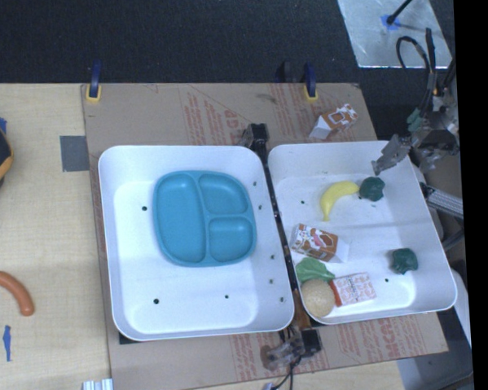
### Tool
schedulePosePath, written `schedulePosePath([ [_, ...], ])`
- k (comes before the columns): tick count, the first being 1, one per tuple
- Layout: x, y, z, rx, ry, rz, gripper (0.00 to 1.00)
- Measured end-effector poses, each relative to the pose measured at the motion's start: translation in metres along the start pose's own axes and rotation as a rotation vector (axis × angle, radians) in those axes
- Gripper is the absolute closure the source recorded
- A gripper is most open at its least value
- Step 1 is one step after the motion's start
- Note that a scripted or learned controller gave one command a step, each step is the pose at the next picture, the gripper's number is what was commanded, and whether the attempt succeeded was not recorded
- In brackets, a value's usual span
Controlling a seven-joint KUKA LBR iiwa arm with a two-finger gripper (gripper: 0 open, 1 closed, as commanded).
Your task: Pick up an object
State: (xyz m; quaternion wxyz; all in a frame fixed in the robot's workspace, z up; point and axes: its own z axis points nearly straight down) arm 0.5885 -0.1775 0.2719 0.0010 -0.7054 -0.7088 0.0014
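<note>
Objects were spread through the right bin [443,257], and none was seen held by the gripper [387,161], which was poised over that bin's far right corner. Whether it was open or closed could not be told, its tip being blurred against the rim. Just beside the tip, a dark green lump [372,188] was found on the floor of the bin, and touching it on the left, a banana [339,196] was laid at a slant. Nearer the middle, a brown carton [314,242] was seen lying flat. By the right wall, well apart from the rest, a second green lump [404,260] was placed. Down in the near left corner, a green leaf [312,269] was tucked against a beige ball [317,297], with a red packet [352,289] pressed to the ball's right side. Over in the left bin [120,237], a blue plate [204,217] with three compartments was set alone. Outside the bins, a small carton [334,122] was left on the cardboard behind the right bin, and a sausage [14,292] was seen far off on the bench [42,225].
</note>
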Motion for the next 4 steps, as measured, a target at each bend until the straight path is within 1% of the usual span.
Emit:
schedulePosePath([
  [1, 0.04, 0.009, 0.167, 0.003, 0.0, -0.001, 0.0],
  [2, 0.028, 0.062, 0.18, -0.001, 0.001, 0.0, 0.0],
  [3, 0.028, 0.062, 0.169, 0.001, 0.001, -0.003, 1.0],
  [4, 0.108, 0.061, 0.079, -0.003, 0.002, 0.0, 1.0],
])
